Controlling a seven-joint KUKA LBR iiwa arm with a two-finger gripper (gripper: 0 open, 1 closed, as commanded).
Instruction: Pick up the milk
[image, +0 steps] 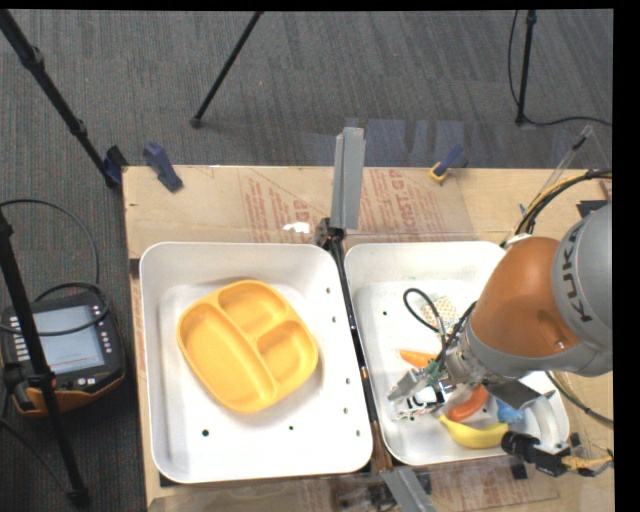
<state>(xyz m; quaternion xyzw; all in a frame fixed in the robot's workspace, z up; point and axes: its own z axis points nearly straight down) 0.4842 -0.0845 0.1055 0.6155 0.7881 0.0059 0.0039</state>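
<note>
My gripper (410, 387) hangs low over the front left part of the right bin (372, 262), on the grey arm with its orange band (520, 300). A white object (546, 416) lies at the bin's front right corner, partly under the arm; it may be the milk, but I cannot tell for certain. Just right of the gripper are a red-orange piece (466, 405), a yellow banana (475, 433) and a small blue item (508, 412). An orange carrot (414, 356) lies just behind the gripper. I see nothing held in the gripper.
A yellow divided plate (248, 345) lies in the left bin (160, 270). A black cable loop (420, 303) and a speckled item (436, 312) sit in the right bin behind the gripper. A metal post (348, 185) stands behind the divider between the bins.
</note>
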